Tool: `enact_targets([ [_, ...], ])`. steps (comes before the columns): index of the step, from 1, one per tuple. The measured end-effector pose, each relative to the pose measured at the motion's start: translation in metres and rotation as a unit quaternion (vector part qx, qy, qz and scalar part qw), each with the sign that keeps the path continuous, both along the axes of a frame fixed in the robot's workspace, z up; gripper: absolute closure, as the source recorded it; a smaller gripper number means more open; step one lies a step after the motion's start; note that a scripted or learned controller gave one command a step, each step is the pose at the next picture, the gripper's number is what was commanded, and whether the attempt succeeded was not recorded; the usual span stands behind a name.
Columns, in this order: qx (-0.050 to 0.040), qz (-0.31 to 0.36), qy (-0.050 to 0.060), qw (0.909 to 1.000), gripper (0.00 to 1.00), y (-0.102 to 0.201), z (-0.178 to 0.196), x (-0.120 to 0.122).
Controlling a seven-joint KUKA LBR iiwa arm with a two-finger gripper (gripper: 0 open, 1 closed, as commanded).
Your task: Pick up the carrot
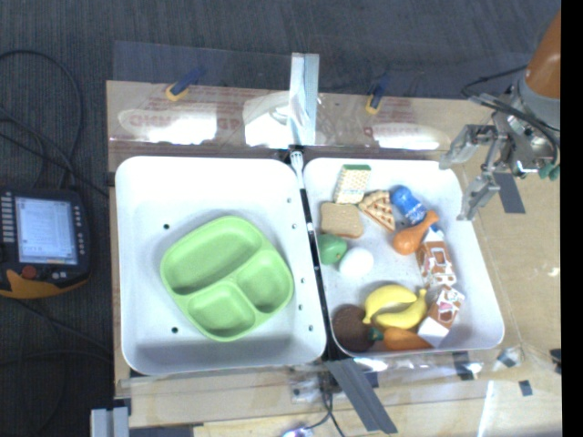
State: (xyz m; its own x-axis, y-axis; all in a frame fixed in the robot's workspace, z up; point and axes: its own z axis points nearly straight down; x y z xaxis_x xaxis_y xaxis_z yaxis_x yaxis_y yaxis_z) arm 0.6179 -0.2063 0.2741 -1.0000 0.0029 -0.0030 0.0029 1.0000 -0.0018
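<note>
- Camera view: two shallow white bins are seen side by side on the surface [510,271], the left bin [146,189] and the right bin [460,189], with their inner walls touching.
- A green divided plate [228,276] is seen lying tilted in the left bin, with three compartments visible.
- The arm is seen at the upper right, and the tool [487,167] is held above the surface just outside the right bin's upper right corner, apart from everything in the bin.
- The tool's fingers [475,194] are seen spread wide, with nothing between them.
- The carrot [414,232] is found in the upper half of the right bin, lying at a slant, just below a blue object [406,203] and just beside a waffle-patterned piece [378,209].
- A cracker-like square [351,183], a slice of bread [341,219], a green item [332,249] and a white egg [356,263] are seen toward the bin's left wall.
- A banana [396,306] is seen in the lower part, resting against a dark brown item [350,324] and an orange item [405,339].
- Small red and white cartons [438,262] are seen along the right side.
</note>
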Motion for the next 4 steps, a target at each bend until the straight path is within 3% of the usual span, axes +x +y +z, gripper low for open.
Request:
enact_targets([
  [1, 0.0002, -0.049, -0.005, 0.9988, 0.00, 0.034, -0.169, -0.006],
  [2, 0.0002, -0.151, -0.002, 0.9886, 0.00, 0.106, -0.155, 0.027],
  [3, 0.0007, -0.242, -0.001, 0.9702, 0.00, 0.040, -0.181, 0.002],
  [4, -0.0001, -0.241, -0.004, 0.9706, 1.00, 0.042, -0.169, 0.004],
])
